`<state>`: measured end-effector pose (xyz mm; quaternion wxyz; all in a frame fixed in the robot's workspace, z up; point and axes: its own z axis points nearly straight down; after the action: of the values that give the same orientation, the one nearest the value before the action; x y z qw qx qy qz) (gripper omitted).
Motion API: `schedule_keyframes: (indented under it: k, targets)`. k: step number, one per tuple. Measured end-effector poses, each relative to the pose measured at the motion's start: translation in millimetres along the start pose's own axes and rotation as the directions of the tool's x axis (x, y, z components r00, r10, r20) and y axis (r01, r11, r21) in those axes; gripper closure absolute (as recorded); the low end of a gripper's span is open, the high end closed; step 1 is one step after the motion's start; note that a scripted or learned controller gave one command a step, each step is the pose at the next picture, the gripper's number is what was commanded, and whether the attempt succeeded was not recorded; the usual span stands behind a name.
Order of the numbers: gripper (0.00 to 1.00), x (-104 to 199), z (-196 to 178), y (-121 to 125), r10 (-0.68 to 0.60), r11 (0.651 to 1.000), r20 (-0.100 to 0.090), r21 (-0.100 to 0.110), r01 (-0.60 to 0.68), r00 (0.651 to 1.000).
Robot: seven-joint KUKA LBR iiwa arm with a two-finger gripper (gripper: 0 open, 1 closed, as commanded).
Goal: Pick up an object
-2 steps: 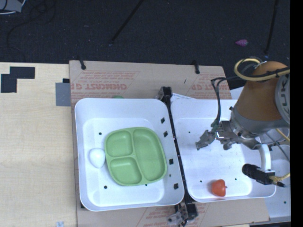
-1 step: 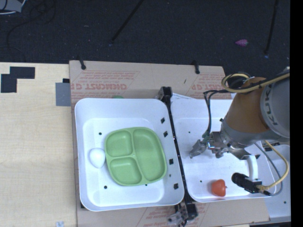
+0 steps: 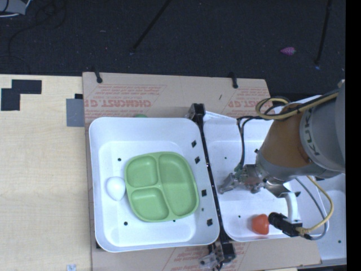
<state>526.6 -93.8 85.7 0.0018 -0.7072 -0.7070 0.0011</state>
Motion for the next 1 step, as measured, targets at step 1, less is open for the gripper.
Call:
schedule_keyframes:
  k: [1]
  targets:
    - [1.0, -1.6, -12.7, 0.8, 0.007, 1.0, 0.0, -0.002, -0.007, 1.0]
